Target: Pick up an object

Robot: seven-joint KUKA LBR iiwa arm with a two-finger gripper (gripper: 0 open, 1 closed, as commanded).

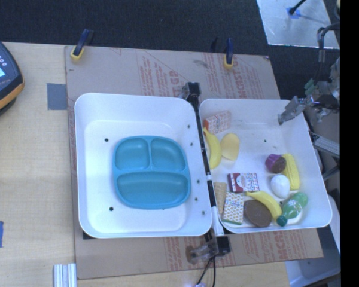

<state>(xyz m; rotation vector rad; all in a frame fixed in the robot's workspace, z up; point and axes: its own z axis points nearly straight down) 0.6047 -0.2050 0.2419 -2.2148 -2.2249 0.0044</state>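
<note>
The right bin (255, 124) holds a heap of toy food. A small red and white carton (217, 122) lies at its far left, with a yellow banana (213, 150) and a pale yellow piece (230, 146) just below it. Toward the right sit a purple piece (275, 163), a yellow cob (292, 171) and a white egg (280, 186). Along the near side lie a red and white box (243, 182), a second banana (264, 202), a brown disc (257, 213), a green bottle (292, 208) and a patterned box (233, 208). My gripper (290, 110) hangs over the bin's far right corner, apart from all of them.
The left bin (96, 130) carries a blue divided plate (151, 172). Blue and yellow clamps (228, 52) pin the cardboard underlay at the back. An orange-edged handset (0, 70) lies at the far left of the bench.
</note>
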